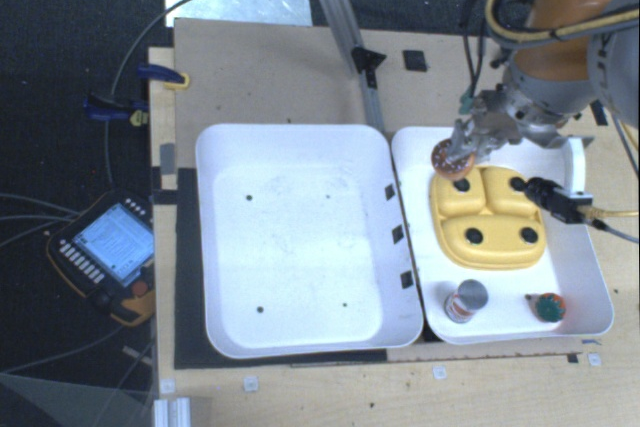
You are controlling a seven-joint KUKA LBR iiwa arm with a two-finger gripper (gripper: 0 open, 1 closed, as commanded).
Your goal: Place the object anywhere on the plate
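While the gripper (462, 155) hangs over the plate's (488, 217) far-left corner, a small brown round object (447, 158) sits at its tip.
I can't tell whether it is truly gripped; it looks poised just above the yellow plate in the right bin (592, 300), likely for release. A can (465, 300) and green toy (547, 307) lie nearer.

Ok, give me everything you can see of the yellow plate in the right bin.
The yellow plate lies flat in the right bin, toward its far side. It looks like matte plastic, rounded, split by shallow grooves into compartments, with four dark spots on top. The gripper hangs at its far-left corner, where a small round brownish object sits at the rim; contact is unclear.
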